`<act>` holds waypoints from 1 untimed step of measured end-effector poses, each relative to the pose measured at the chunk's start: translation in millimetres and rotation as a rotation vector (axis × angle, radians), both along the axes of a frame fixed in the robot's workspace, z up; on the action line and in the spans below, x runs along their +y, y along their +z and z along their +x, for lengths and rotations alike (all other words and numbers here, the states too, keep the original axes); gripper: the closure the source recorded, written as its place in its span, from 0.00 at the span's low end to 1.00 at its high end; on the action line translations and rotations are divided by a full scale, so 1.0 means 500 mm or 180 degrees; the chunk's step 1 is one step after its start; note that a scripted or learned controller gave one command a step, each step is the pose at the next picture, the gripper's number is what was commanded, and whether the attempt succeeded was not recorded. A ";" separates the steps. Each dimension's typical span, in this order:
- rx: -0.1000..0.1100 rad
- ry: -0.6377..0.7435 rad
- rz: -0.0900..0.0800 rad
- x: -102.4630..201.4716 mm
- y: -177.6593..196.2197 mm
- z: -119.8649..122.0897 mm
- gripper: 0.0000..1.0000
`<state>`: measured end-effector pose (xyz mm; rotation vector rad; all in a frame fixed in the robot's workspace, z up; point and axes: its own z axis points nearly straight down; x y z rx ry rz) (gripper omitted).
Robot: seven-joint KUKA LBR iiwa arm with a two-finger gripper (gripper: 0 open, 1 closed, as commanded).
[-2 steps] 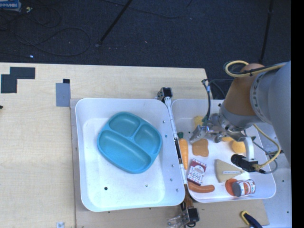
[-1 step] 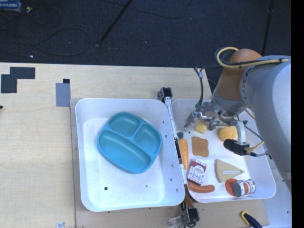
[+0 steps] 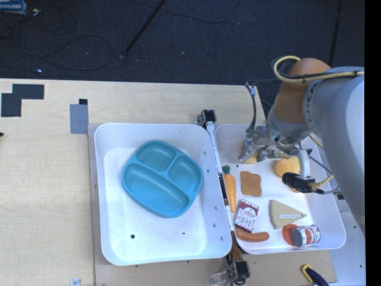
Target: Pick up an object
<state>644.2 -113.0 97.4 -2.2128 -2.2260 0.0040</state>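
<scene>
Two bins [image 3: 104, 159] side by side: I see the left one carrying just a smooth blue divided plate [image 3: 162, 177], while the right bin [image 3: 333, 231] crowds the toy food into reach. Gripper [image 3: 257, 151] sits low at its far corner; grip state I can't tell. Nearest candidates: flat brown toast [image 3: 250, 183], carrot [image 3: 230, 190].

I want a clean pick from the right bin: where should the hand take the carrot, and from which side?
Grip the carrot across its thicker upper half, coming straight down from above. It lies flat and lengthwise along the right bin's left wall, so one finger must slip into the narrow gap by that wall and the other on the side toward the toast slice. A sideways approach looks blocked.
</scene>
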 end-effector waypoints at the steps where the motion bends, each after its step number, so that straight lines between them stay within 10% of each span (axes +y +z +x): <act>1: -0.0008 -0.0012 0.0000 0.078 0.180 -0.038 1.00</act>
